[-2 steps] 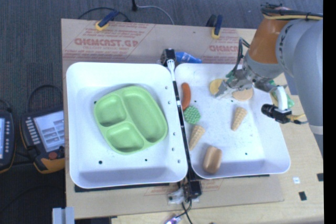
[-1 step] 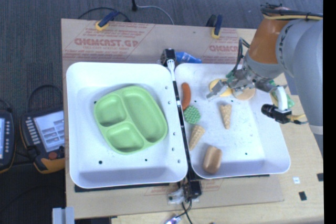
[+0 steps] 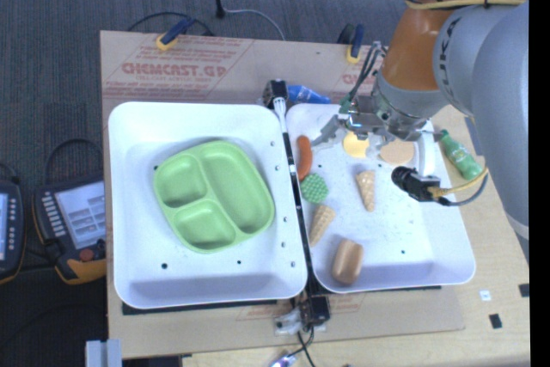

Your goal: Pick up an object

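Observation:
The right bin point(image 3: 447, 266) holds several toy foods. There is an orange sausage point(image 3: 303, 155), a green waffle-like piece point(image 3: 314, 186), two ice-cream cones point(image 3: 367, 189) point(image 3: 320, 222), a brown bread loaf point(image 3: 346, 260), a yellow piece point(image 3: 355, 145), a tan round piece point(image 3: 397, 153) and a green bottle point(image 3: 460, 155). My gripper point(image 3: 357, 126) hangs over the bin's far part, right above the yellow piece and just right of the sausage. The wrist hides part of the yellow and tan pieces. Nothing is visibly held.
The left bin point(image 3: 129, 185) carries a green divided plate point(image 3: 213, 195). A blue object point(image 3: 307, 93) lies behind the right bin, beside a black clamp point(image 3: 277, 92) on the divider. A black cable part point(image 3: 417, 183) hangs from the wrist over the right bin.

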`<state>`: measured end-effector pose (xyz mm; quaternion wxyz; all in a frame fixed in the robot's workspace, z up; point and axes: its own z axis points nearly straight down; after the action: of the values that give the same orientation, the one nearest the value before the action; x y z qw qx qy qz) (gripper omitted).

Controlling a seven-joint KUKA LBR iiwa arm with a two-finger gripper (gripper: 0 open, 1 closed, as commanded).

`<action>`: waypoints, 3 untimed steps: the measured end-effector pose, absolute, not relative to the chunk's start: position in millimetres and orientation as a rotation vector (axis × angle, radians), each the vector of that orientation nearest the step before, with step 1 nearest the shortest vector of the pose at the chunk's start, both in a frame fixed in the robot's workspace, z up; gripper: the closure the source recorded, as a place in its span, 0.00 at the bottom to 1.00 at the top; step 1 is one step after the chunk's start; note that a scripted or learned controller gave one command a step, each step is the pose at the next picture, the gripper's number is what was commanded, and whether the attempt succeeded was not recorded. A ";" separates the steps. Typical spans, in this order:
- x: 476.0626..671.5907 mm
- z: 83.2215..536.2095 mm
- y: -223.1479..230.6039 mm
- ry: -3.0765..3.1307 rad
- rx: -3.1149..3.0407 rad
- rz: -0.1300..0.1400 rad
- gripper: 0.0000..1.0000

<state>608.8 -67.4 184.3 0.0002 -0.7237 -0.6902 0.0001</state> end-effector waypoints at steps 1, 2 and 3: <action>624.9 184.0 -18.8 -2.375 -2.057 0.002 0.00; 596.5 184.1 -30.4 -2.446 -1.972 0.003 0.00; 596.5 184.1 -30.3 -2.446 -1.971 0.002 0.00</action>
<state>596.5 -30.3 184.1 -0.0001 -0.6275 -0.7786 0.0007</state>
